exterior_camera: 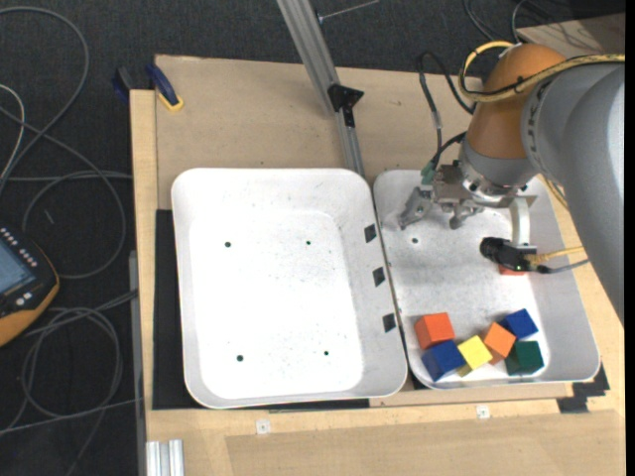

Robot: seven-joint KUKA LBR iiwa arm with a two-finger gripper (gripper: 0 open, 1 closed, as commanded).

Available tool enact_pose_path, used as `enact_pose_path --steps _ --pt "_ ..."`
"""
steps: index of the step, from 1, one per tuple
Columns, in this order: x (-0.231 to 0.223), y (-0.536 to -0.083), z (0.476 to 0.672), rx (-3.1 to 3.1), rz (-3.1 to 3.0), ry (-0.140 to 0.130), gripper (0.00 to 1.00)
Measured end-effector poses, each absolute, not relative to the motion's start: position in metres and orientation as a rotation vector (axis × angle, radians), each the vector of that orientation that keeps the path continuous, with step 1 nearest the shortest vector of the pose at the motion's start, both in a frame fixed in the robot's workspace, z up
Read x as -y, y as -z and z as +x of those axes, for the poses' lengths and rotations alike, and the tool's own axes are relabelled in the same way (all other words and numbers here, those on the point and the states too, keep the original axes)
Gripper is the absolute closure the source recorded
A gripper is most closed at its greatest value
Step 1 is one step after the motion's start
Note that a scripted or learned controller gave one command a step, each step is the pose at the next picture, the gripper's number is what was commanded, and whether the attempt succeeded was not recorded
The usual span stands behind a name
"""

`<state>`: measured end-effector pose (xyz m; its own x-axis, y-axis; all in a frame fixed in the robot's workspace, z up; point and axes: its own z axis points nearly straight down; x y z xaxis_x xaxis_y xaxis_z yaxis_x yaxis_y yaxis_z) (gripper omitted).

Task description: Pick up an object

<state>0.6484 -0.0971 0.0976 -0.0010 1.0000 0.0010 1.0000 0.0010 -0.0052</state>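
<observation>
- The shallow white plastic left bin (198, 266) lies well to the left of the large orange cube (434, 327). It offers nothing to pick, so in my judgement the move belongs in the other bin.
- The shallow white plastic right bin (437, 266) holds that orange cube against its near wall.
- The two-finger grey metal gripper (434, 216) hangs over the far end of the right bin, almost straight beyond the orange cube and well apart from it. Its jaws stand apart with nothing between them.
- The relation that matters is that the cube lies toward the near wall from the jaws, with bare bin floor between. The reach is a straight pull along the bin with little sideways shift.
- A dark blue cube (445, 358) touches the orange cube on its near-right side.
- A yellow cube (474, 351) sits just right of that.
- Further right of the orange cube huddle a smaller orange block (499, 340), a second blue block (519, 323) and a green block (524, 356), all packed close.
- Judged from this, the large orange cube is the easiest target, since its far and left faces are free.
</observation>
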Motion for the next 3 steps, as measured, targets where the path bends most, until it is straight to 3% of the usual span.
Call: enact_pose_path --steps 1,3 --pt "0.097 -0.112 0.65 2.222 -2.221 0.003 1.0" --pt "0.106 -0.209 0.65 2.227 -2.224 0.007 1.0"
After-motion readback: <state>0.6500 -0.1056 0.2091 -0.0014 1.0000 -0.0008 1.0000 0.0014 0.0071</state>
